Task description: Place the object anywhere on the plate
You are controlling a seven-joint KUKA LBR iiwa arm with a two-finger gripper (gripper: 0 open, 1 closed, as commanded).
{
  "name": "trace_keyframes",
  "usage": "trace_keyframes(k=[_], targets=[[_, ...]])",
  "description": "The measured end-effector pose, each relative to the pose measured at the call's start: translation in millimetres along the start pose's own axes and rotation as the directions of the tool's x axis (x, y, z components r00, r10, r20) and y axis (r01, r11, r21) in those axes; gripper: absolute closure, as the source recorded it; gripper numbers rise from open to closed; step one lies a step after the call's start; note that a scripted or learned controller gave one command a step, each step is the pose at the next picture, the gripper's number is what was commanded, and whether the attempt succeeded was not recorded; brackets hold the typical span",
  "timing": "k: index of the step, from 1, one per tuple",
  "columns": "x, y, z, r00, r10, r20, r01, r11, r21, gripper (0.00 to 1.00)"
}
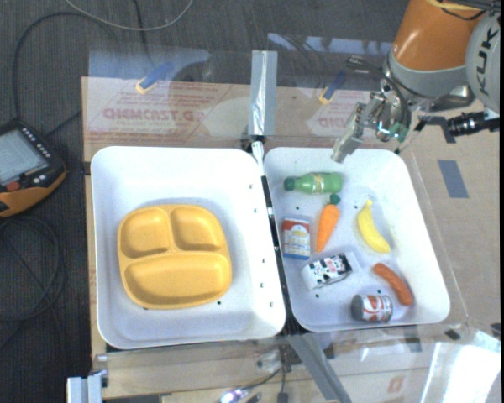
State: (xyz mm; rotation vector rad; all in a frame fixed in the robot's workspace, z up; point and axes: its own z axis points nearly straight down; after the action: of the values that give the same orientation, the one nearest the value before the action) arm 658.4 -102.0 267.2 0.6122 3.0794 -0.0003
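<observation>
So my claw (353, 145) is parked over the back edge of the right bin (420, 217), nothing between its fingers, though I can't tell how wide they sit. The nearest pick is the green bottle (313, 182), just in front, long axis running left-right. The yellow plate (175, 255) waits over in the left bin (109, 225).

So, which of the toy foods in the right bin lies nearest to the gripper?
The green bottle, lying on its side at the bin's far end, just below the gripper; the carrot and banana lie farther.
</observation>
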Motion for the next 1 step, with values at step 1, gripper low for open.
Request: trace_keyframes(k=[1], targets=[[35.0, 32.6, -59.1, 0.902, -0.432, 0.003, 0.432, 0.902, -0.004, 1.00]])
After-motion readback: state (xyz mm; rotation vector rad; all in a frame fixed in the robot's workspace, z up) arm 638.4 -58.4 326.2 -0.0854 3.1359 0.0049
